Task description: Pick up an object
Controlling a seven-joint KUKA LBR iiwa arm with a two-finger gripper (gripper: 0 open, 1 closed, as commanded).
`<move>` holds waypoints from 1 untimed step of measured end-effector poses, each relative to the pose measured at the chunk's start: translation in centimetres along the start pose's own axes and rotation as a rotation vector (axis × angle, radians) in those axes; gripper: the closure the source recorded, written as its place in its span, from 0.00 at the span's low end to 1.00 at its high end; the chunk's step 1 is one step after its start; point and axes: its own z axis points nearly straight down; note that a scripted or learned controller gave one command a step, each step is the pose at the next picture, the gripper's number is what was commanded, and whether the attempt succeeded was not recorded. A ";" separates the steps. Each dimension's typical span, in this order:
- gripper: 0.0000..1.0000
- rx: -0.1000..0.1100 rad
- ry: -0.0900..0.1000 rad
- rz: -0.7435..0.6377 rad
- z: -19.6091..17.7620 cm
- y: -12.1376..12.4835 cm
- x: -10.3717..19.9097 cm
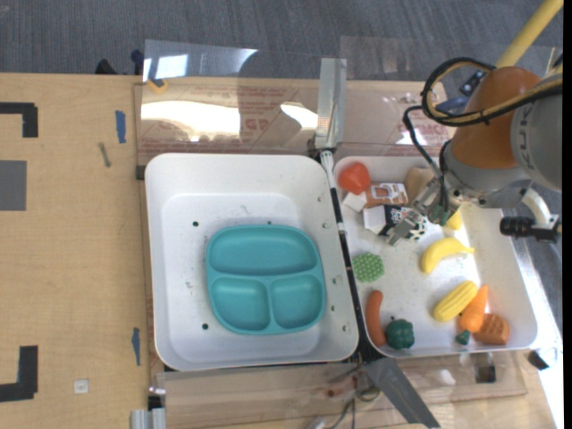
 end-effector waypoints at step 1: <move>0.00 -0.003 -0.006 0.017 -0.1 -3.5 8.0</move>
